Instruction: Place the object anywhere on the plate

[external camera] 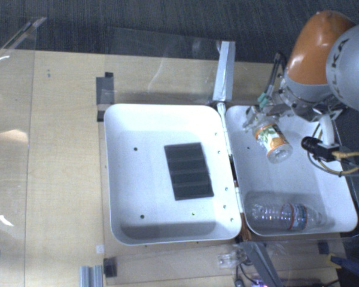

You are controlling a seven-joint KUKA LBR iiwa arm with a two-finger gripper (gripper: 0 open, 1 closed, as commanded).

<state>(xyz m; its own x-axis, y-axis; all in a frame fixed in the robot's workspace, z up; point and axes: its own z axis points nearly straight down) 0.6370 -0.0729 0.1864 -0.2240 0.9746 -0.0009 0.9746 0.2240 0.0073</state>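
Can (272, 140) clamped in the gripper (260, 119) — tilted above right bin (347, 211), near its back edge.

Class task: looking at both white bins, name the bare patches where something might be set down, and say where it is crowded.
Left bin: bare white floor rings the dark plate on all sides, widest toward its left wall. Right bin: crowded. The tool and can fill the top, the clear bottle lies along the bottom; a bare strip runs between can and bottle.
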